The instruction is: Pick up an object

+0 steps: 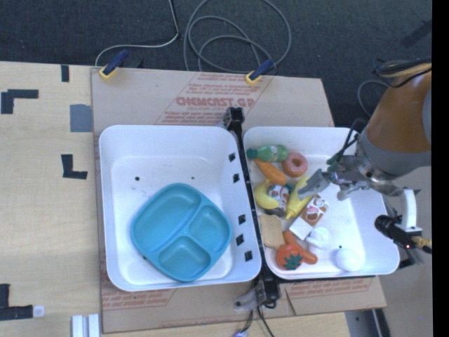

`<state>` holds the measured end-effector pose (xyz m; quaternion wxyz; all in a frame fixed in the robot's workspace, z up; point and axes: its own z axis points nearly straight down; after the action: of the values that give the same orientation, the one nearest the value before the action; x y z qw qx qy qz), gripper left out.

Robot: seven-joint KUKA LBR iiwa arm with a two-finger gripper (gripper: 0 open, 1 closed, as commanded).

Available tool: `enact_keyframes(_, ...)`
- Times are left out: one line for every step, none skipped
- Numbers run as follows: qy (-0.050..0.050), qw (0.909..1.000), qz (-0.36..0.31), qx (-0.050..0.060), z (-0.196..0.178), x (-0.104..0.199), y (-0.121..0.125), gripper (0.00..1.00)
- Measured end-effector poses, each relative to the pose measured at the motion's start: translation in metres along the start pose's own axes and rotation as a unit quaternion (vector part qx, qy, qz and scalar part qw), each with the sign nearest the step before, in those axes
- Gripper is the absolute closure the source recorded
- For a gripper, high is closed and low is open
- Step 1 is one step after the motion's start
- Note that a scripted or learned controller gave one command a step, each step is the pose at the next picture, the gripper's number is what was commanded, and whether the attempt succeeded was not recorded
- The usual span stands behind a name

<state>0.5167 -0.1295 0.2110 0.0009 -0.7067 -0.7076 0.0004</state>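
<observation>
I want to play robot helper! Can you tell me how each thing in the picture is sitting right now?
Blue tray: lying flat in the left bin.
Donut: lying in the right bin, untouched.
Banana: lying in the toy pile.
Tomato: resting near the front wall.
White ball: sitting apart from the pile.
Gripper: over the right bin, holding nothing visible.

A blue divided plate (182,232) lies tilted in the left white bin (116,153), which stands on a brown cardboard sheet (203,100) with red lettering, laid over the wooden bench (42,209). Two yellow-and-blue clamps (112,64) grip the far edge of the cardboard, and a grey cable (238,30) loops on the dark carpet (63,12) beyond it. Black tape marks (17,99) and a grey patch (81,117) sit on the bench to the left of the bins.
</observation>
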Motion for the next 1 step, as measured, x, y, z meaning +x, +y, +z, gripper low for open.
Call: enact_keyframes(-0.003, 0.9999, 0.001, -0.015, 0.0929, 0.006, 0.0328, 0.0)
